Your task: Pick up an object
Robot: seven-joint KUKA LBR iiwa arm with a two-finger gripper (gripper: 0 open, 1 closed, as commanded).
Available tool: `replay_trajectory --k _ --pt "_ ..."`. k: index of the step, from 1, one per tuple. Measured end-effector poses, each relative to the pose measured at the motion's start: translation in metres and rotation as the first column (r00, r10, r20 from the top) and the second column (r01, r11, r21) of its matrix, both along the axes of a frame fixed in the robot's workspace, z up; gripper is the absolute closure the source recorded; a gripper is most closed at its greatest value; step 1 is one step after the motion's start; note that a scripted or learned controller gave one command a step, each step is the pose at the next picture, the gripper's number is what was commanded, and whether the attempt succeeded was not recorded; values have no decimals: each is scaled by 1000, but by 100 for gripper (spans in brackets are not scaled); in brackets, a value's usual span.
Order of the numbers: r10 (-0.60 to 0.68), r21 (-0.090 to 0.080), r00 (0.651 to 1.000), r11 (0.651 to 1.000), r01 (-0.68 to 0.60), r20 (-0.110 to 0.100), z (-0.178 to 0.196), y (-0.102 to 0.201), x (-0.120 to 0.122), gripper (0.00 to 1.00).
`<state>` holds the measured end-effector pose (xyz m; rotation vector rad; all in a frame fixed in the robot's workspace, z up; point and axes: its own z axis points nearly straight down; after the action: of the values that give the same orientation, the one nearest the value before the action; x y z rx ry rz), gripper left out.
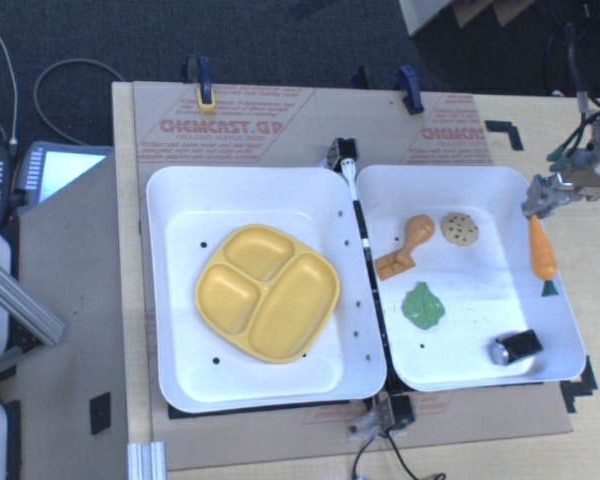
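Gripper (542, 200) is sitting at the far right, over the right rim of the right bin (475, 366), w/ the arm coming in from the right edge. Can't tell its state from this angle; the metal end is too small and cluttered to read. Nothing is showing as held.

Just below it, a carrot (543, 250) is lying along the bin's right wall, orange body w/ the green end pointing toward the near side, top end close under the gripper; can't tell if touching.

Further left in the same bin: a cookie (460, 229) w/ dark chips is resting near the far side, and just beside it a tan wooden piece (407, 246) is lying at a slant, round end toward the cookie. A green leafy piece (422, 306) is sitting near the bin's middle, apart from the rest. A small black and silver object (516, 347) is lying in the near right corner.

Left bin (175, 208) is holding a yellow divided plate (268, 292), 3 compartments, roughly centred, turned at an angle. Both bins are resting side by side on a brown board (280, 118) w/ red lettering, blue clamps (203, 71) at its far edge.
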<state>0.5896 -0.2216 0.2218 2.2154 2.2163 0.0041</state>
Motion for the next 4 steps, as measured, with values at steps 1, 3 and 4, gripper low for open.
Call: replay_trajectory --k 1,3,4 --pt "1 1 1000 1000 -1 -2 34 0 1 100" --pt "3 5 1000 1000 -3 -10 23 96 -3 100" --pt "3 5 1000 1000 -3 -10 10 147 -1 100"
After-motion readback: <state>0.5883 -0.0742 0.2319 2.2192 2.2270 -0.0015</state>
